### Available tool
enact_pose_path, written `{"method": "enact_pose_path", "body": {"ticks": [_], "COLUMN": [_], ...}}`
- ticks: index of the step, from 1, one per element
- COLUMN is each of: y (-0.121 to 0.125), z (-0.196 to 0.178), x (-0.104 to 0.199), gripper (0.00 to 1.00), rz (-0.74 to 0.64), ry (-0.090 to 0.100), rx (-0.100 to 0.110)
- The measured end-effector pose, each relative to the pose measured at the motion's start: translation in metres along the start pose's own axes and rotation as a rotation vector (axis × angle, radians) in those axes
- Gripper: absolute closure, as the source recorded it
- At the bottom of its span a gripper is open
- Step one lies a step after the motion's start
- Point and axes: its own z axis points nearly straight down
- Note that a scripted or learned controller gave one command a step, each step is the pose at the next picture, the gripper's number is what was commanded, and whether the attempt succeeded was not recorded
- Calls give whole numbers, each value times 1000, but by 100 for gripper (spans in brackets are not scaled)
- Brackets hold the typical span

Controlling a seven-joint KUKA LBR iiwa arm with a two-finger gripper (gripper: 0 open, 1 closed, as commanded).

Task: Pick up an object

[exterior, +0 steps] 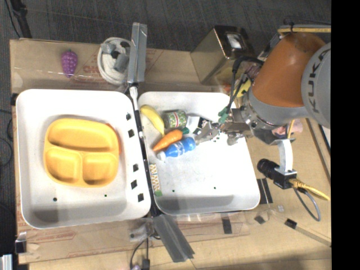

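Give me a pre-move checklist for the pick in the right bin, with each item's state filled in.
1. Gripper is over the right bin, next to the cluster of objects: ok.
2. Finger opening before closing: cannot tell, the tips are too small and dark to read.
3. Nearest target is free to take: not ok. The blue bottle touches the carrot, with the banana and green can close behind.
4. An object is already between the fingers: cannot tell.
5. Left bin out of the path: ok. It bears only the yellow tray, apart from the gripper.
6. Bare floor of the right bin in front of the cluster for a retreat: ok.
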Motion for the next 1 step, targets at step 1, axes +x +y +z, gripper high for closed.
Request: {"method": "enact_pose_path", "body": {"ticks": [1], "y": [63], "z": [110], "x": [13], "gripper": [0], "rz": [119], "ry": [-1], "rx": [1]}}
